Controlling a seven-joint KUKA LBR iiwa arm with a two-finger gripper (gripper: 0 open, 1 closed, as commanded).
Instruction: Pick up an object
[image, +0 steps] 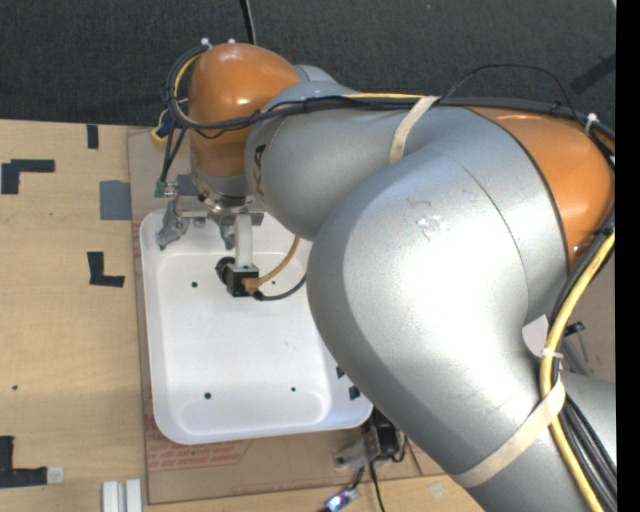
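The gripper (200, 222) hangs over the white bin (235, 355), toward its 11 o'clock corner; spread or pressed together, I cannot tell.

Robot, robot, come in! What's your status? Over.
Gripper over white bin, far corner. Pick target: cannot tell. Arm hides everything beyond. Over.
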